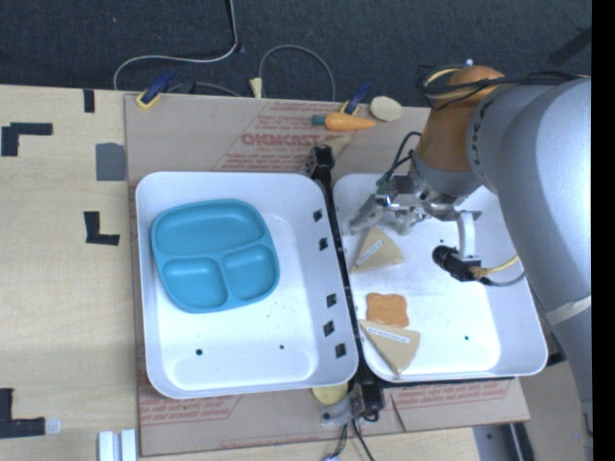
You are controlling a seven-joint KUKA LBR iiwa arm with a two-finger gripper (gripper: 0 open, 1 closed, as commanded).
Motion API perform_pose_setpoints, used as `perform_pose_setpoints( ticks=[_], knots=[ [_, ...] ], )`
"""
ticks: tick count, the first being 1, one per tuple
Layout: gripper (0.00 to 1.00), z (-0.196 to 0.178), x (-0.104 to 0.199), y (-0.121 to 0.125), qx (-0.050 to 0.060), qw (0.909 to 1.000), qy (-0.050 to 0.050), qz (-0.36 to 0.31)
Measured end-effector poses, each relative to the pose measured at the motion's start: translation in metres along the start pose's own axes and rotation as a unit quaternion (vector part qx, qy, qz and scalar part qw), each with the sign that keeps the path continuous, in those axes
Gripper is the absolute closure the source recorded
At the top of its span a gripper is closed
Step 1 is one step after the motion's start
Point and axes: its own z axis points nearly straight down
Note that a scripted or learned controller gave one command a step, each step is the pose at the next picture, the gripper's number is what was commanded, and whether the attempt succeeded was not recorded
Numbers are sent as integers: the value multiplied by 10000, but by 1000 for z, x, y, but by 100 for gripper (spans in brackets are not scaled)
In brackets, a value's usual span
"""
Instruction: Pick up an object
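Just beside gripper (pixel 384 217), sandwich wedge (pixel 379 251)

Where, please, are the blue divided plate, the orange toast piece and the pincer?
Blue divided plate (pixel 213 254): camera view, on its central ridge.
Orange toast piece (pixel 387 309): camera view, on its top face.
Pincer (pixel 373 216): camera view, midway between its fingertips.

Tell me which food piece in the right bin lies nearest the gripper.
The pale tan wedge at the bin's upper left, just under the gripper. The orange piece and the other wedge lie nearer the front edge.
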Motion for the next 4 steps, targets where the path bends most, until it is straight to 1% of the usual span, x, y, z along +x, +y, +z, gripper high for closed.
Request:
perform_pose_setpoints(
  ticks=[1,2,3,4],
  knots=[
    [0,1,8,-6,-19,10000,-15,1],
    [0,1,9,-1,2,10000,-7,5],
    [0,2,6,16,2,10000,2,-3],
    [0,1,1,-13,-19,10000,-10,2]
  ],
)
